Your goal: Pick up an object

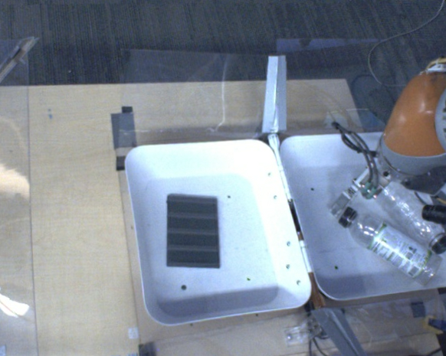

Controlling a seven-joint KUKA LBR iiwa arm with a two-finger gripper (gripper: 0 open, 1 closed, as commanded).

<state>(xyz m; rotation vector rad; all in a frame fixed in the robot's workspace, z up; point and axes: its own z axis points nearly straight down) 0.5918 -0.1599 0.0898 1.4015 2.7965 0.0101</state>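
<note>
Clear plastic bottles (393, 233) lie on their sides in the right bin (319, 173), at the lower right of the frame, two or so overlapping with dark caps pointing left. We see the gripper (368, 187) low over their upper left ends, under the arm's orange band (418, 116); we judge it is placed there to take one by the neck. Whether it is released or clenched we cannot tell, as wiring hides it. A dark ribbed block (193, 231) rests flat in the left bin (145, 218), well apart, likely untouched.
</note>
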